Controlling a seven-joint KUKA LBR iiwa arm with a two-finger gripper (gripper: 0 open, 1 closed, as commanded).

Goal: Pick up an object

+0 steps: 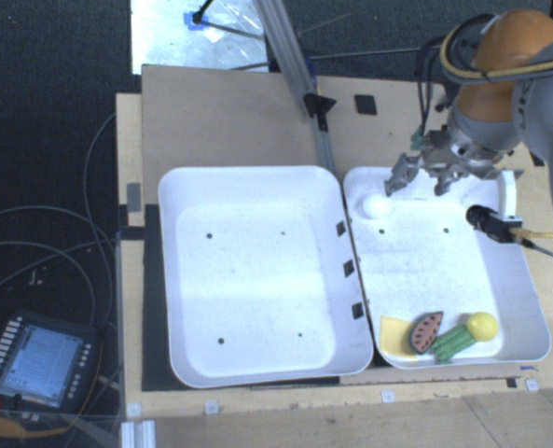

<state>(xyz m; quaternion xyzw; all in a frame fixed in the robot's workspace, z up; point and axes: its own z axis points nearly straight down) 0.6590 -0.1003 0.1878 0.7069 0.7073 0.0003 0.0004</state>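
Note:
A small white ball [377, 206] lies in the far left corner of the right bin [514, 278]. Near that bin's front edge sit a yellow wedge [394, 332], a watermelon slice [427, 331], a green vegetable [453, 342] and a yellow lemon [482, 326], close together. My gripper [419, 183] hangs over the far rim of the right bin, just right of and above the white ball. Its fingers [397, 176] are spread open, with nothing between them.
The left bin [178, 278] lies beside the right one, its rim touching it in the middle. A slanted metal pole [290, 45] rises behind the bins. A black cable plug [486, 220] hangs over the right bin's right side.

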